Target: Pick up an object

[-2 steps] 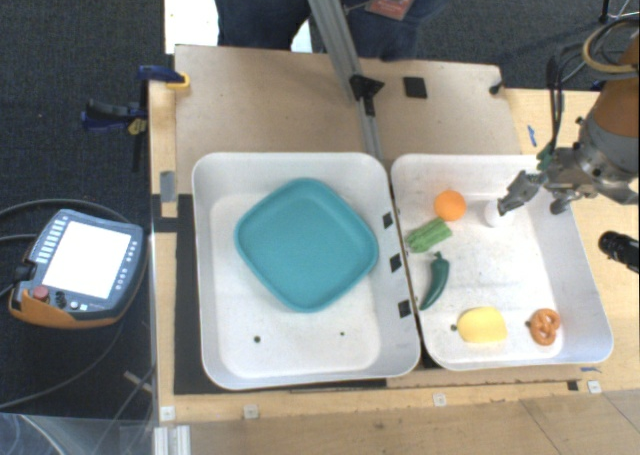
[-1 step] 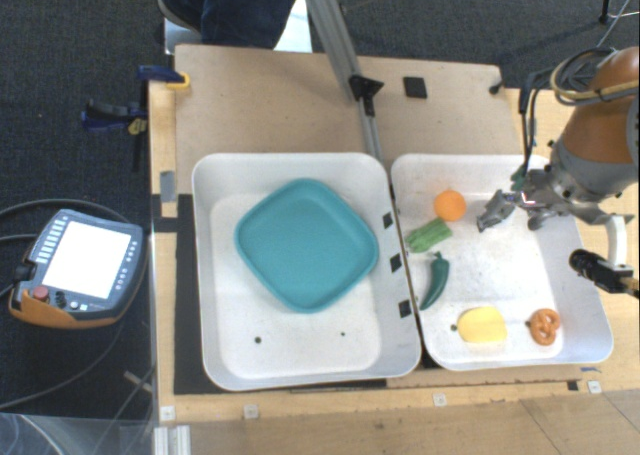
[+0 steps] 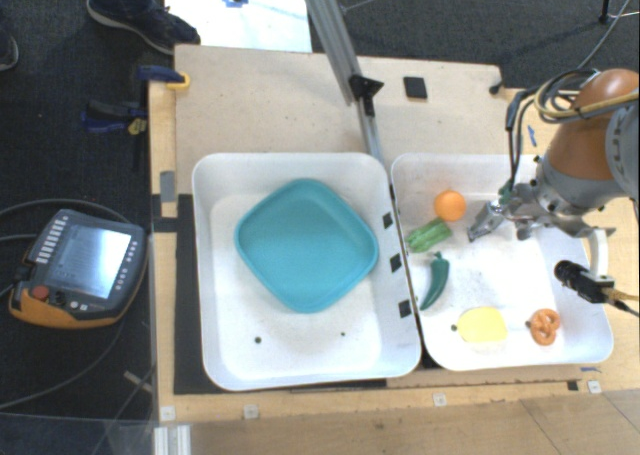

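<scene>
The right bin point(image 3: 598, 348) holds an orange ball point(image 3: 450, 205), a light green vegetable point(image 3: 428, 236), a dark green pepper point(image 3: 437, 281), a flat yellow piece point(image 3: 482, 324) and an orange pretzel shape point(image 3: 544, 326). My gripper point(image 3: 502, 227) hangs over the upper right part of this bin, just right of the orange ball. It is open, its two fingers spread apart with nothing between them. The bin floor beneath it is bare white.
In the left bin point(image 3: 215, 343) lies a large teal square plate point(image 3: 307, 243). A metal pole point(image 3: 340, 33) slants down to the wall between the bins. A teach pendant point(image 3: 80, 265) lies on the floor at left.
</scene>
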Controlling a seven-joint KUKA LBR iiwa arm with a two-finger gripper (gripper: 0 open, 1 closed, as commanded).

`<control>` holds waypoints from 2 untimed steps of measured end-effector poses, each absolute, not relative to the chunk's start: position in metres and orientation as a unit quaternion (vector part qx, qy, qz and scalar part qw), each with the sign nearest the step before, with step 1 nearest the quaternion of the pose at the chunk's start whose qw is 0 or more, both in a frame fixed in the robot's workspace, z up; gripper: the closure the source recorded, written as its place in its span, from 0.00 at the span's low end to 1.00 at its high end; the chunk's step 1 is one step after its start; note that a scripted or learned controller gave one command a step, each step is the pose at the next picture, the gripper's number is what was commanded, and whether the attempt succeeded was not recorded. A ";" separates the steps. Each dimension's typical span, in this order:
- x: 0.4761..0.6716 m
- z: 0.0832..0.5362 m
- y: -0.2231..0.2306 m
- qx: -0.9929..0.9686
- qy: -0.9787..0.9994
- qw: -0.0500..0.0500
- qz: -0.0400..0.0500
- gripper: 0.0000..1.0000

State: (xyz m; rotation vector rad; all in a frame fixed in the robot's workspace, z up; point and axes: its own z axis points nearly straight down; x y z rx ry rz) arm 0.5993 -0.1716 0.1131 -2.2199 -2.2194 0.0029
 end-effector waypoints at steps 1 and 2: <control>0.601 0.126 -0.172 -0.707 -0.707 -0.001 -0.001 1.00; 0.609 0.185 -0.177 -0.707 -0.707 -0.003 -0.002 1.00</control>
